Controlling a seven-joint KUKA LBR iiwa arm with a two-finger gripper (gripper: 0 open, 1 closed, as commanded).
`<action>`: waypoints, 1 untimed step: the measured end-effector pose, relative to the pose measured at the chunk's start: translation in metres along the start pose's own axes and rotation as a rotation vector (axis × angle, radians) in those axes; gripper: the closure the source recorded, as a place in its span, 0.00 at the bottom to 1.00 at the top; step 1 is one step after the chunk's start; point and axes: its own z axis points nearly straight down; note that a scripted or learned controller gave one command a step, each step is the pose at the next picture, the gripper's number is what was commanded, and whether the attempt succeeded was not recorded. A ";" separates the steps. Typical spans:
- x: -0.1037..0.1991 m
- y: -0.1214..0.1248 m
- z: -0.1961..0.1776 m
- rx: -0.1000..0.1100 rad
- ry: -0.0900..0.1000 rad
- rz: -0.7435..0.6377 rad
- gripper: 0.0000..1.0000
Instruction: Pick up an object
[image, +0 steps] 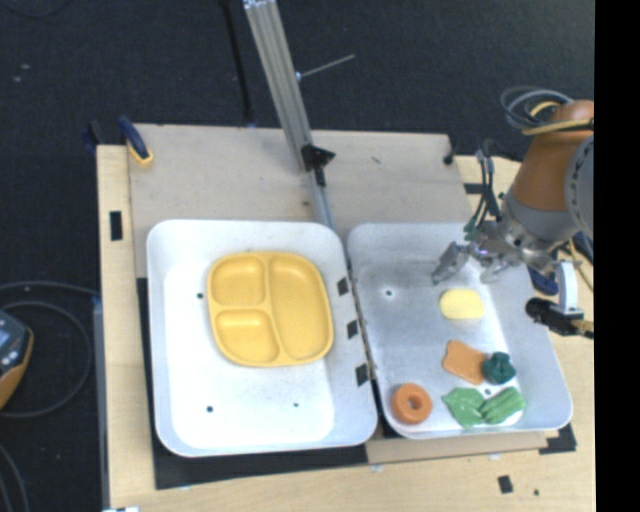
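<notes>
Gripper (468, 258) hangs with fingers spread, grasping nothing, just above the yellow lump (462, 304) in the right bin (400, 400); divided plate (270, 307) lies in the left bin (180, 400)

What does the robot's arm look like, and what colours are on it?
The arm is grey, with a rounded orange band above the wrist. Dark cables run down beside it. At the end sits a small metal-grey claw with thin fingers.

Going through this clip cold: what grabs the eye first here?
The yellow three-compartment plastic plate sits in the middle of the left white bin. In the right white bin, the grey-and-orange arm's gripper hovers above a pale yellow oval object, with orange and green toy foods near the front.
</notes>
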 end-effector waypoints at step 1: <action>-0.001 0.000 0.048 -0.001 0.000 0.001 0.00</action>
